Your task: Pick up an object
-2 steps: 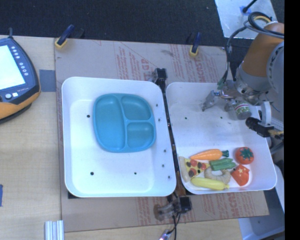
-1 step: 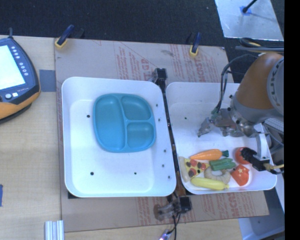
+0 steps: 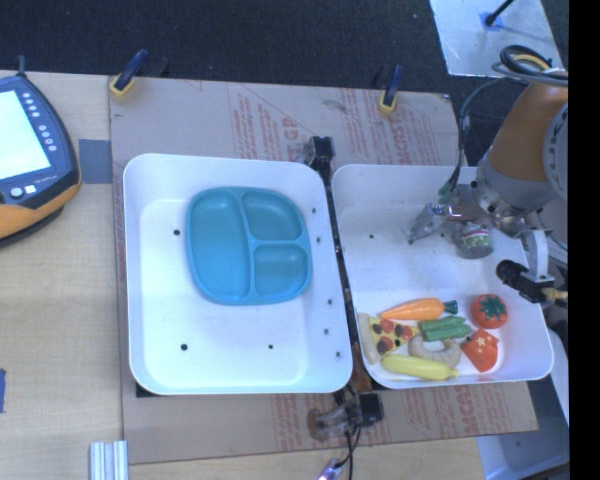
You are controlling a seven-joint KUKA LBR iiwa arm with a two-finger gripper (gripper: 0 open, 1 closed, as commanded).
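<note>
Several toy foods (image 3: 435, 334) lie near the gripper (image 3: 432, 220), possibly open.

Wood bench (image 3: 50, 308) carries a cardboard sheet (image 3: 280, 118). On the sheet: left bin (image 3: 150, 268) and right bin (image 3: 380, 208), touching side by side. Pendant (image 3: 20, 158) sits left of the sheet.

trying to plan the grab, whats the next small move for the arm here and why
Probably shift the gripper toward the near end of the right bin, then lower. It sits over bare bin floor at the far end, while the toy food is piled along the near edge: carrot, banana, tomato. Nothing shows between its fingers.
</note>
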